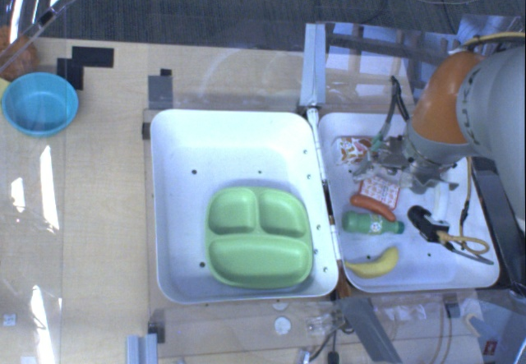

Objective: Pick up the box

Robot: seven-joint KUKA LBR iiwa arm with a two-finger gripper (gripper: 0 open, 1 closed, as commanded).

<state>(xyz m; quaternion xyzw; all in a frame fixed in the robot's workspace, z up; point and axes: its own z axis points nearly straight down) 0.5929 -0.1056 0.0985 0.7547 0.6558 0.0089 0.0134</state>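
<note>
Bright, even overhead light washes the two white bins (177, 190) nearly flat, casting only soft, short shadows under the green tray (259, 237), while pale streaks of glare lie along the left side of the bench (90, 214), and the whole frame is slightly soft and grainy.

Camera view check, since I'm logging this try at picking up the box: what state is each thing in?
Box: lying flat in the right bin, below the gripper, not lifted.
Green bottle: on its side.
Banana: lying near the bin's front wall.
Sausage: lying between box and bottle.
Scissors: lying flat.
Green tray: upright in the left bin, nothing in its compartments.
Blue bowl: upright on the bench.
</note>
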